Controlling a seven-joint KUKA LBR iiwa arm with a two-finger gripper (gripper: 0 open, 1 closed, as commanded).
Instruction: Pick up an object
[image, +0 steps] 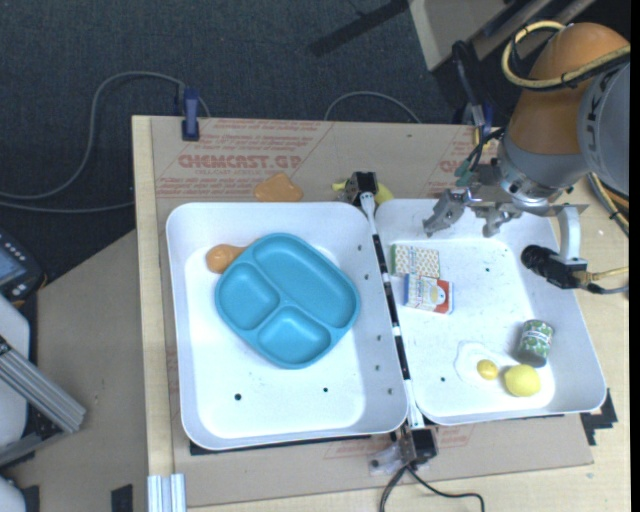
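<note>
Gripper (466, 212) spread wide, empty, above right bin (565, 300)

board (300, 150): red print, looks like "CHEMCAST GP", repeated faintly along the top edge | small packet (424, 279): printing too tiny to read

We see the blue divided tray (287, 297) lying flat in the left bin (200, 400), with an orange piece (221, 257) tucked against its upper-left edge. Over in the right bin (560, 395), a small printed packet (420, 276) lies flat near the left wall, and down in the lower right corner we have a fried egg (477, 364), a yellow lemon (521, 380) and a little green can (535, 341) close together.
</note>
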